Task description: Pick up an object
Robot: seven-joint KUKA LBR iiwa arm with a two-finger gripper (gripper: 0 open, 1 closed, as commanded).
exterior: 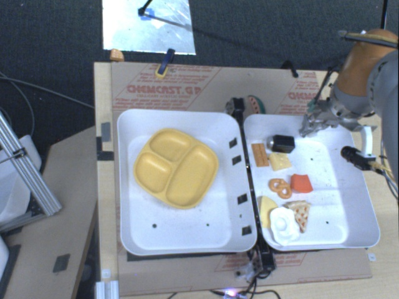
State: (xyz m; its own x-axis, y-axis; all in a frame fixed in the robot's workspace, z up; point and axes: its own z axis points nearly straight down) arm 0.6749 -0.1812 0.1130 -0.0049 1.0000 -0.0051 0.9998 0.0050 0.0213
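Note:
My gripper [308, 126] hangs over the far edge of the right bin [349, 229], reaching in from the right. It sits a little right of and behind a small black block [282, 143], with nothing visibly between its fingers. Nearer the front of this bin lie toy foods: a tan cracker [260, 154], a pale cheese square [280, 162], a pretzel [280, 187], a red block [302, 183], a pizza slice [300, 213], a fried egg [284, 225] and a yellow wedge [267, 207].
The left bin [137, 229] holds a yellow divided plate [176, 167]. The bins' touching walls run between them, with black clips along the divider [244, 167]. Cardboard lies under both bins. Behind them are a small yellow-and-blue item [165, 63] and a shiny sheet [148, 16].

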